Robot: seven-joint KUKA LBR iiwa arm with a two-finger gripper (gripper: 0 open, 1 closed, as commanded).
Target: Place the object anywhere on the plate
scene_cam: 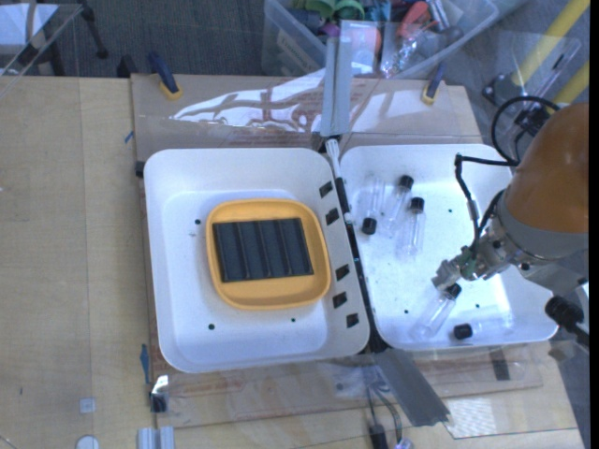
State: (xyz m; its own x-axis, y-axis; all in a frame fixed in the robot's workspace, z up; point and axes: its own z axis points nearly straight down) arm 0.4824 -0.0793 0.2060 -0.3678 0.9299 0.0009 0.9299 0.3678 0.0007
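— Where's the two-finger gripper (452, 274)?

— Low over the right white bin (487, 171), near its front edge, beside a clear black-capped vial (438, 309); whether it grips, I cannot tell.

— Others?

— More clear vials (409, 215) lie toward the divider. The yellow plate with dark ribbed insert (267, 251) sits mid left bin (178, 279).

A: Vantage?
B: One fixed camera, above the bench (56, 251), looking down at a slant. Far side of the bench lies toward 12 o'clock, near edge toward 6.

A: Coverage?
B: Both bins whole. Left bin (178, 335) sits at about 8 o'clock of centre, right bin (487, 171) at about 3. Moderate range; bare bench shows out to 9 o'clock.

A: Background?
B: A clear tub (281, 17) of clutter past the bins, toward 12 to 1 o'clock.

A: The arm?
B: The arm (562, 176) comes in from 3 o'clock.
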